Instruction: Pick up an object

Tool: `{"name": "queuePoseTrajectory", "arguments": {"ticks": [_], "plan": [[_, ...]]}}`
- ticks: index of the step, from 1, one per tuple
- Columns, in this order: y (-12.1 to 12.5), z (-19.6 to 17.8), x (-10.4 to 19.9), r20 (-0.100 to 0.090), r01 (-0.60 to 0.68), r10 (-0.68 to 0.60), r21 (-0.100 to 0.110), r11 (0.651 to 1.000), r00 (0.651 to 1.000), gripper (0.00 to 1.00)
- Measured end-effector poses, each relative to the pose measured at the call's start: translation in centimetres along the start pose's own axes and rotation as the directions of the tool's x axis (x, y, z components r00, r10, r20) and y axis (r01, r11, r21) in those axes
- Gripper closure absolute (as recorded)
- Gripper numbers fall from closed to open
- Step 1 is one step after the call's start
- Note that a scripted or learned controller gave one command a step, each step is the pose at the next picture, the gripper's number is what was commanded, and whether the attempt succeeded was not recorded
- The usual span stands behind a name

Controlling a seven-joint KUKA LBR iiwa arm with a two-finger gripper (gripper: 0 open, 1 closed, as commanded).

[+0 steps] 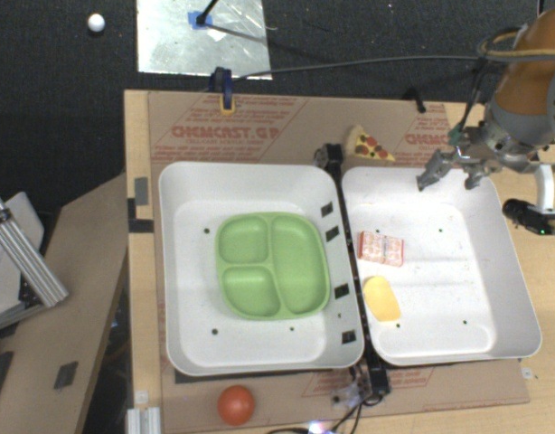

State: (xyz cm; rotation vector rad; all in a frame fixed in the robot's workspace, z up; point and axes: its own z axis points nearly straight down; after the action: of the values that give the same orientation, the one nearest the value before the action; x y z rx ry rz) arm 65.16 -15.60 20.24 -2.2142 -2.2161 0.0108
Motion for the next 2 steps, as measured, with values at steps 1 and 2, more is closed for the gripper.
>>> {"name": "queuePoseTrajectory", "arguments": {"ticks": [1,2], "plan": [[0.3,-0.9,0.0,0.002,0.002,-0.002,-0.013,1.000,1.000,0.00],[-0.3,5.0,-0.4,0.002,0.001,-0.001,-0.010,1.000,1.000,0.00]]}}
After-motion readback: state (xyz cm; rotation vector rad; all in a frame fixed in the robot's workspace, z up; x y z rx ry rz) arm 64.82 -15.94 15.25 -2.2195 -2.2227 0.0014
